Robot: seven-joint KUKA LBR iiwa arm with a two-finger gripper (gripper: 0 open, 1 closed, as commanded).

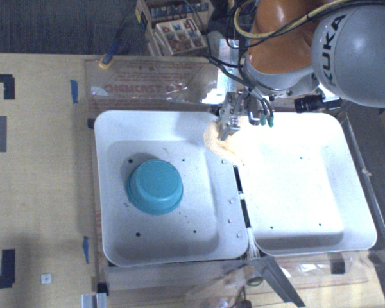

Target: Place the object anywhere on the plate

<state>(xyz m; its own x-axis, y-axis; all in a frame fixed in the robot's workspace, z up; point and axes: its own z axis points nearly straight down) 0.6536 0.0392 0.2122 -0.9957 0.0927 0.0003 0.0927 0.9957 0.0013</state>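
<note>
Overhead, arm (346, 50) above bins' seam (240, 191).

Teal-blue plate (155, 186) in white left bin (115, 133); white right bin (308, 191). Pale yellow object (219, 145) at bins' seam. Grey arm (356, 50), orange band (282, 24). Light wood desk (32, 191), blue tape marks (74, 92).

I see a round blue plate (155, 186) lying in the left bin. A pale yellowish object (219, 144) sits at that bin's upper right rim, partly blurred.
</note>
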